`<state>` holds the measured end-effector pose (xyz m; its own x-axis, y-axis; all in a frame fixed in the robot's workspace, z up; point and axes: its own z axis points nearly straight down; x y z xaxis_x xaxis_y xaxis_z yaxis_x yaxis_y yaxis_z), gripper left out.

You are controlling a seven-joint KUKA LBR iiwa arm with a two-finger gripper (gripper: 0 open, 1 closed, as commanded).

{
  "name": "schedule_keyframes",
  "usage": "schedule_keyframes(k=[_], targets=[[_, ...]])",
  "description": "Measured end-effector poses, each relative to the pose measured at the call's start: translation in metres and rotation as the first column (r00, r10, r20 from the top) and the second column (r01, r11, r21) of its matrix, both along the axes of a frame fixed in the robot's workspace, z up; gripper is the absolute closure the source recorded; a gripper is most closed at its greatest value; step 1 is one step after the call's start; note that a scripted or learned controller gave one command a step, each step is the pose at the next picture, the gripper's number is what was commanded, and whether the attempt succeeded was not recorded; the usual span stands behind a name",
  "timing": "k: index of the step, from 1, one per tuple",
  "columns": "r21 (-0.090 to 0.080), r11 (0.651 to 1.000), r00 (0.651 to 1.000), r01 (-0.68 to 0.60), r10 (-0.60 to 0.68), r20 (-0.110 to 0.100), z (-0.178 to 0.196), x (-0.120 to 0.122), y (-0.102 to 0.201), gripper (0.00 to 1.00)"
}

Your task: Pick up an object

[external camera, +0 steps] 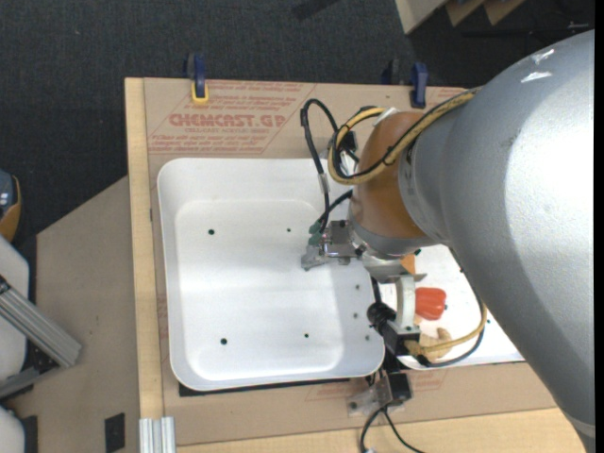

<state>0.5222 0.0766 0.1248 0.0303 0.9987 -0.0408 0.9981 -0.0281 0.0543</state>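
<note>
My gripper (319, 251) hangs over the right edge of the left white bin (189, 281), just inside its rim. The wrist with its orange band (382, 182) and the big grey arm (510, 187) cover most of the right bin. In the visible strip of the right bin (472, 333) lies a small red object (430, 302), with a pale tan object (442, 334) just below it. Both lie to the right of and below the gripper, apart from it.
Black and yellow cables (326, 140) loop around the wrist, and more trail down past the bins' front edge (387, 385). The bins rest on a brown board (226, 111) held by blue clamps (196, 68) at the back.
</note>
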Motion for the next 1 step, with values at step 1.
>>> schedule_keyframes(k=[1], targets=[[0.001, 1.000, 1.000, -0.001, 0.001, -0.002, 0.0002, 0.0002, -0.0004, 1.00]])
